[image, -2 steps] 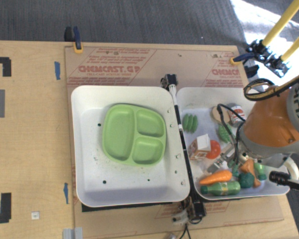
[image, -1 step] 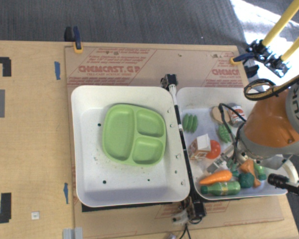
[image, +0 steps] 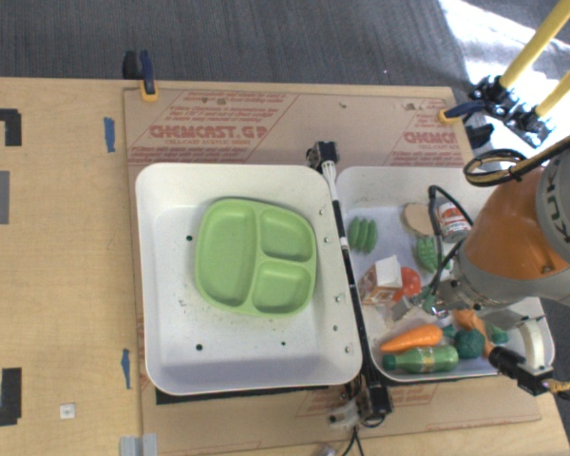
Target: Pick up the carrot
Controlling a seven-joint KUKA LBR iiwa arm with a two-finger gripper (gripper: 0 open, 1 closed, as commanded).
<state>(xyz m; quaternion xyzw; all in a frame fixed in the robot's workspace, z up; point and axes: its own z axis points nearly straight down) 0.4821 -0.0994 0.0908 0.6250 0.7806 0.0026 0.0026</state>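
White plastic, the left bin (image: 161,283) holds only a green divided plate (image: 256,256). My arm (image: 518,245) overhangs the right bin (image: 385,186), crowded with toy food. The carrot (image: 413,337) lies near its front edge, just above a green bottle (image: 420,357). My gripper (image: 444,302) is beside the carrot; its state I cannot tell.

The carrot (image: 413,337) is orange and tapered. It lies flat near the right bin's (image: 391,190) front edge, its tip pointing left.
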